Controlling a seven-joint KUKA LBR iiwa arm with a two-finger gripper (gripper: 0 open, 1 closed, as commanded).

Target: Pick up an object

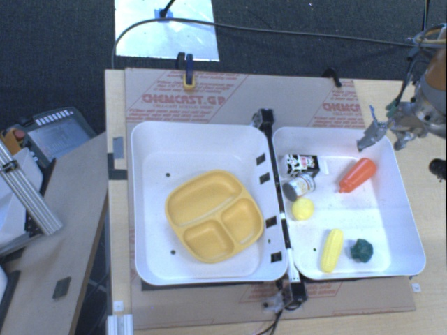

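Gripper (386, 137) hangs empty, fingers apart, just above-right of the carrot (357, 174) (corn (332, 249) lies well below it).

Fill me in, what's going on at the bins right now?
The grey arm's gripper hangs over the right white bin's far right corner, holding nothing. Nearest it in that bin lies the orange toy carrot; a yellow corn cob and a dark green toy lie nearer the front. The left bin holds a yellow divided plate.
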